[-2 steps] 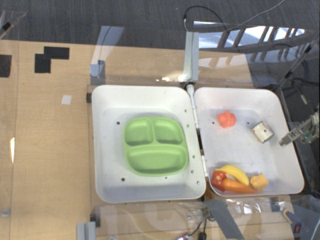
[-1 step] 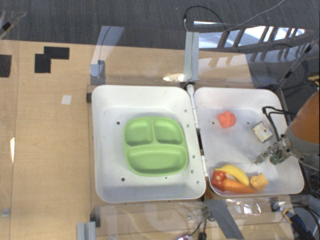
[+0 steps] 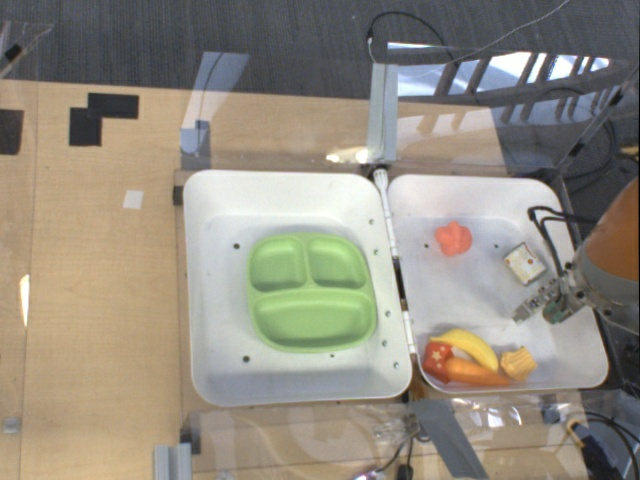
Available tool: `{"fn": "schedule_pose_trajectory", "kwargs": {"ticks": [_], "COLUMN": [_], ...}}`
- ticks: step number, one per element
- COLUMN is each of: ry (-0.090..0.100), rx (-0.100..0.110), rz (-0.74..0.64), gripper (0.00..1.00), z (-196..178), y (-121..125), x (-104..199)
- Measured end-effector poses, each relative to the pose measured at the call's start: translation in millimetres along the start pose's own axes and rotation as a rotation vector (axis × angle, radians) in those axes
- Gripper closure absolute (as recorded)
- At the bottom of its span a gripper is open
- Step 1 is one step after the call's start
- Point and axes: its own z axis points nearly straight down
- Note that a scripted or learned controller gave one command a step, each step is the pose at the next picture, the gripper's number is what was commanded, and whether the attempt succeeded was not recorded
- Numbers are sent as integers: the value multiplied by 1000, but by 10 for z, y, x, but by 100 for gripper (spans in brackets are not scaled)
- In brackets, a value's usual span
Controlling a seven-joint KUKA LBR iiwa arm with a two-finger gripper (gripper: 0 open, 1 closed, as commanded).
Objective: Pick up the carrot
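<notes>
Lying apart: carrot [image 3: 474, 372] and pincer [image 3: 540, 305] in the right bin [image 3: 560, 373].
Carrot sits lower-left of the spread, unladen pincer, touching a banana [image 3: 468, 345].

I see a green three-compartment plastic plate [image 3: 310, 291] in the left white bin [image 3: 215, 268]. In the right white bin [image 3: 480, 203] I see a red-pink toy [image 3: 454, 238], a small white block [image 3: 523, 263], a yellow banana [image 3: 468, 345], and a yellow corn piece [image 3: 517, 362].

A light wooden bench [image 3: 90, 298] carries two shallow white bins, left [image 3: 210, 268] and right [image 3: 480, 203], side by side.
</notes>
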Motion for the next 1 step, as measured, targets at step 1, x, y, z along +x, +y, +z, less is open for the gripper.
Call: {"fn": "schedule_pose_trajectory", "kwargs": {"ticks": [1], "ry": [-5], "rx": [-5], "rz": [0], "gripper": [100], "z": [-114], "y": [29], "x": [-12]}}
